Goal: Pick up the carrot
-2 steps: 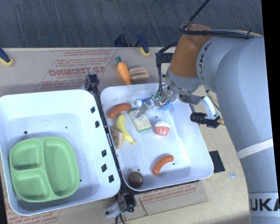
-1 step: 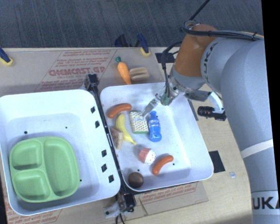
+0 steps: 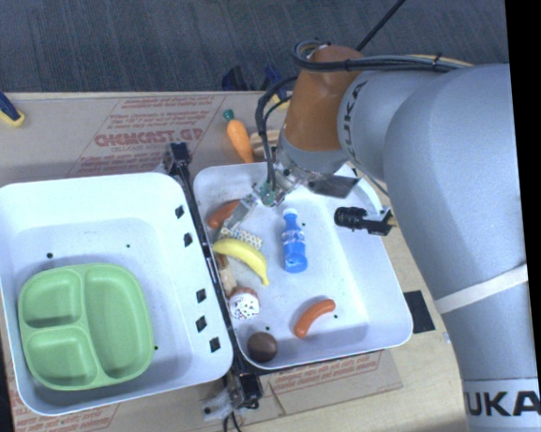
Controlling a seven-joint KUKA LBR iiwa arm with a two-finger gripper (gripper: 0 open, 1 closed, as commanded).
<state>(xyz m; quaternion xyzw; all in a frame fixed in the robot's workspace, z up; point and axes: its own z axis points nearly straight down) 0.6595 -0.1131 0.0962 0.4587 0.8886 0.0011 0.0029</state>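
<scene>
A dark grey ribbed floor (image 3: 95, 38) is seen along the top of the view, and below it a brown cardboard-covered bench (image 3: 84, 132), printed with red lettering, fills most of the scene. The large grey robot arm (image 3: 457, 194), with its orange band (image 3: 322, 102) above the wrist, is seen reaching in from the right and bending down over the far edge of the right-hand bin. Two shallow white plastic bins are set side by side on the bench, touching along a shared edge fitted with black clips. In the left white bin (image 3: 25, 208) a light green plastic tray with three compartments (image 3: 84, 325) is seen near the front left corner. In the right white bin (image 3: 375, 286) several small things are scattered: a blue plastic bottle (image 3: 293, 241) near the middle, a yellow banana (image 3: 243, 257) just left of it, an orange-red sausage-shaped toy (image 3: 313, 316) towards the front, a brown round ball (image 3: 261, 346) in the front left corner, a white spotted ball (image 3: 244, 305) just behind that, and a small reddish-orange piece (image 3: 222, 214) near the back left. The two-finger metal gripper (image 3: 267, 196) is held low over the back of this bin; whether it is parted or closed cannot be told. The orange carrot with a green top (image 3: 237, 138) is found lying outside the bins, on the cardboard just behind the right bin's far rim, apart from the gripper. A blue and yellow clamp (image 3: 2, 104) is fixed at the bench's far left corner.
</scene>
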